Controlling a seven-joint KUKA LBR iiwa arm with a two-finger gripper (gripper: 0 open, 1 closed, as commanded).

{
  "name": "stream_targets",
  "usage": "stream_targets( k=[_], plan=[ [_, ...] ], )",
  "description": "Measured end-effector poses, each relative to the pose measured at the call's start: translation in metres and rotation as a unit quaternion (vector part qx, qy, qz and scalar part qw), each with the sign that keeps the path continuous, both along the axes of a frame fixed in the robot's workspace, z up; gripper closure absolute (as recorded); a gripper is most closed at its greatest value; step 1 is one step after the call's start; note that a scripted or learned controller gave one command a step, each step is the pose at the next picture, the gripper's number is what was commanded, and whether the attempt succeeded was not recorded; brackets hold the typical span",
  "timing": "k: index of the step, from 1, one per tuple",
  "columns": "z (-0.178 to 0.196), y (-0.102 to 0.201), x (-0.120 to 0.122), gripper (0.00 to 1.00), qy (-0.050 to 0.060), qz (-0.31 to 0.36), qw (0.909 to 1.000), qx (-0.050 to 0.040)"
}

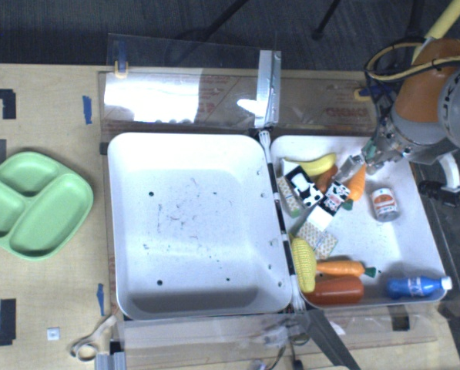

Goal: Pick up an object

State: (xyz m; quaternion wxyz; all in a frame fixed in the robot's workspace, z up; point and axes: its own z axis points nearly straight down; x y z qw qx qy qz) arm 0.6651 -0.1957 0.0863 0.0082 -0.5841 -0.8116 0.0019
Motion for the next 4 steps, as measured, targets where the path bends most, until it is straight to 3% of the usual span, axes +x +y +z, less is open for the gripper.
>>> stream_targets(
  k=[1,2,3,4],
  plan=[
    [0.009,0.000,0.003,1.00,-0.008,0.001,1.0000,-0.0026],
    [0.100,0.022,-0.016,1.00,-0.007,-0.093,0.9956,-0.0040],
    [0.100,0.022,-0.016,0.00,-0.007,-0.093,0.9956,-0.0040],
    [0.008,0.016,0.000,0.00,-0.007,-0.001,1.0000,-0.0027]
  ],
)
